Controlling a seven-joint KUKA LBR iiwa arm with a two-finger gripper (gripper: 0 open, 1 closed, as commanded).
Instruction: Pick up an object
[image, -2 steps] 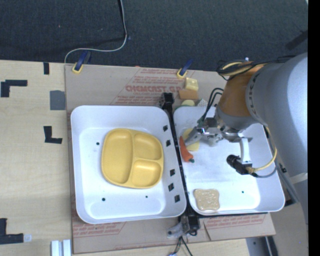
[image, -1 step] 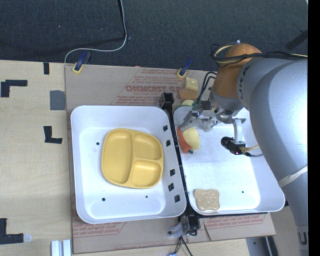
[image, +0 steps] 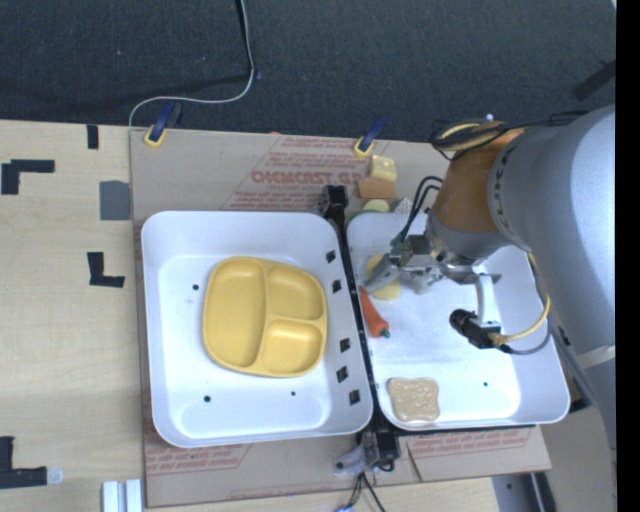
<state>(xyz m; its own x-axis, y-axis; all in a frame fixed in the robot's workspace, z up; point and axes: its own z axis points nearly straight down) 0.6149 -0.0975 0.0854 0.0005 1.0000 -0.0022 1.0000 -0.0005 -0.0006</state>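
Note:
The gripper reaches down into the right bin near its left wall, over a small yellow piece. An orange carrot-like piece lies just below it, along the divider. A tan slice of toast rests at the bin's near edge. The yellow divided plate lies in the left bin. The arm's wrist hides the fingertips.
A tan block and a pale round item sit on the cardboard behind the right bin. A black cable connector hangs over the bin's middle. The grey arm covers the bin's far right corner.

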